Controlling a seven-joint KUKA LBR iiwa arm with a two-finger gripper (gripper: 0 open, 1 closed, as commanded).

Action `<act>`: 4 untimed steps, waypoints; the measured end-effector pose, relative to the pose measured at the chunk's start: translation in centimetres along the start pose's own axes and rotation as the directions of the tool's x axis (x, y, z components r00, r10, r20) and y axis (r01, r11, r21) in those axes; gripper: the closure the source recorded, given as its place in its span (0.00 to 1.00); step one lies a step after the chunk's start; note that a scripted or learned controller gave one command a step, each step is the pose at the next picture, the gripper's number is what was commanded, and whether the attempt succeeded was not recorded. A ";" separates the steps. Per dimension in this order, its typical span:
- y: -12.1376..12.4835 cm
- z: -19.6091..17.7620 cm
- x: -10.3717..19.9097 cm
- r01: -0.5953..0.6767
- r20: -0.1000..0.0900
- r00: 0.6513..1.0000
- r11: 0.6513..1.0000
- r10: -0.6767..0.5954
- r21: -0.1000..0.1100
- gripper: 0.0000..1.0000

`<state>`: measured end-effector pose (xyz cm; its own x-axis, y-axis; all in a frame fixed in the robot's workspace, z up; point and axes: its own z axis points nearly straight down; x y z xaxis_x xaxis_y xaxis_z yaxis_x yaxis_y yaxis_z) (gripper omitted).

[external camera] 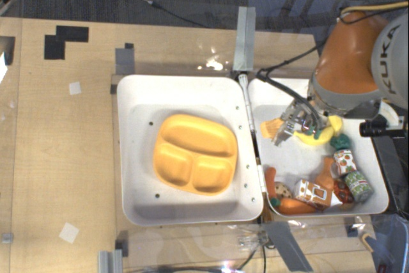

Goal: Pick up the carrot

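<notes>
The carrot point(295, 205) looks like the orange elongated piece lying at the front edge of the right bin point(378, 201), partly under a small printed carton point(312, 191). My gripper point(285, 130) hangs over the back left part of that bin, well behind the carrot and apart from it. It points down and to the left. A small orange-yellow piece point(271, 128) lies right beside its tip; whether they touch is unclear. The grey and orange arm point(348, 61) covers the bin's back right.
A yellow divided plate point(193, 152) sits in the left bin point(137, 201). The right bin also holds a yellow banana-like toy point(323, 135), two small cans point(351, 174), a green piece point(339, 141) and other orange pieces point(271, 178) crowded near the carrot.
</notes>
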<state>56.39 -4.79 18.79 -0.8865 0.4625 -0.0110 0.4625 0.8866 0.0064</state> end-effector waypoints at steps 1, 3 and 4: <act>-1.5 9.7 -4.7 -0.331 -0.001 0.944 0.944 0.331 0.004 1.00; -1.0 -4.2 -1.8 -0.736 0.002 0.677 0.677 0.736 0.005 1.00; -6.0 -2.1 1.1 -0.953 0.003 0.302 0.302 0.953 0.010 1.00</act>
